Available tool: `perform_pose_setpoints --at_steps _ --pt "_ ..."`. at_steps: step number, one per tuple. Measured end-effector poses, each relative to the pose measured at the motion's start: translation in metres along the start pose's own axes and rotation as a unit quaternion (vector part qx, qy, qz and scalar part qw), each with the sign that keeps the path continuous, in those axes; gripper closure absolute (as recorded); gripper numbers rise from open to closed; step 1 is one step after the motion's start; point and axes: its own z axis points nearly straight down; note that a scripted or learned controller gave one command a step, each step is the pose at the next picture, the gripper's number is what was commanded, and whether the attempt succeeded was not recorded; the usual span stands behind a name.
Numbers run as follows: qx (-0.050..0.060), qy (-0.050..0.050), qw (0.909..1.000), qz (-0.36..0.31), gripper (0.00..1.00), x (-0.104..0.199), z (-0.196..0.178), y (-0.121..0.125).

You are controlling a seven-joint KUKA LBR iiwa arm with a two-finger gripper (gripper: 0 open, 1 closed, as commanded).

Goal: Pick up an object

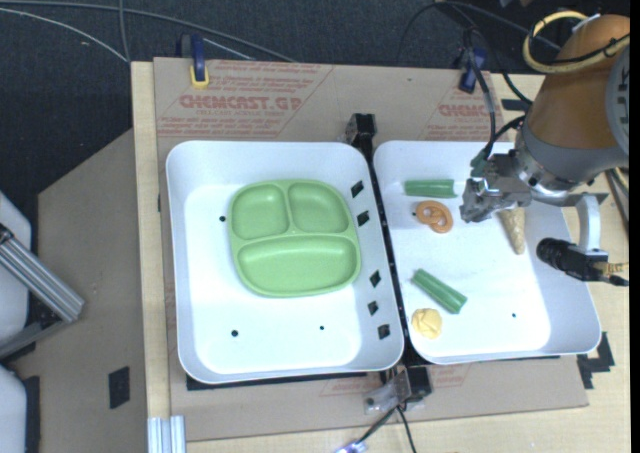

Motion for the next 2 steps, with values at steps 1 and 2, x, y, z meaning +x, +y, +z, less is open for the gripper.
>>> perform_pose_setpoints --at_steps 1,2 --pt "0.003 0.001 1.0000 0.000 1.00 0.000 -0.003 0.001" --pt "0.005 0.002 1.0000 -0.002 1.00 0.053 0.004 -0.006"
